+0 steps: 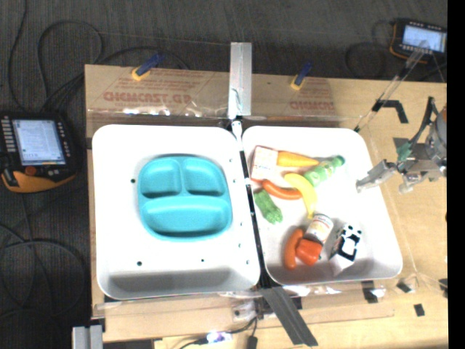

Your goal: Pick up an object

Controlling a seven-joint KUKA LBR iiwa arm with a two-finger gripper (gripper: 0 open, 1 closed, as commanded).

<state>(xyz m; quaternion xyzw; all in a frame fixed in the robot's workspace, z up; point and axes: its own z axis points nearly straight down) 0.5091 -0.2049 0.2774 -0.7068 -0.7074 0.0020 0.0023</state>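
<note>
At the right bin's [378, 217] outer edge, the gripper [378, 174] hangs with nothing visibly grasped; whether it is clenched cannot be told. The banana [301, 189] and its neighbours lie unpicked.

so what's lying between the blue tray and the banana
In the camera view, between the blue tray and the banana lie the bins' touching rims, then an orange sausage-like piece and a small green vegetable.
</note>
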